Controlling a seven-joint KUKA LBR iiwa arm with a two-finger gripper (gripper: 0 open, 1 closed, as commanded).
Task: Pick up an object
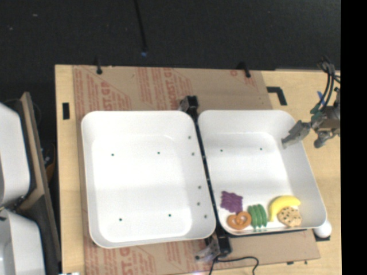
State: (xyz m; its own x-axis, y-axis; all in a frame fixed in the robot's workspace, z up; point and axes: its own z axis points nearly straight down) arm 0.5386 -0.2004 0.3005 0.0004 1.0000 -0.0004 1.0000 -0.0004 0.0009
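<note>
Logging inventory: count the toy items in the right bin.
5, all near its front edge: purple piece, pretzel, green piece, banana, cookie. None seem hidden.

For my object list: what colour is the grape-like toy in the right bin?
Purple, seen in the camera view, near the bin's front edge.

The gripper [305, 134] is a small grey metal assembly with one flat, pale grey finger [295, 133] tapering to a blunt tip. Behind it sits a darker, blocky body [328, 122]. Thin dark cables [329, 87], one bluish-green, loop above it. Finer detail is too blurred to tell.
</note>
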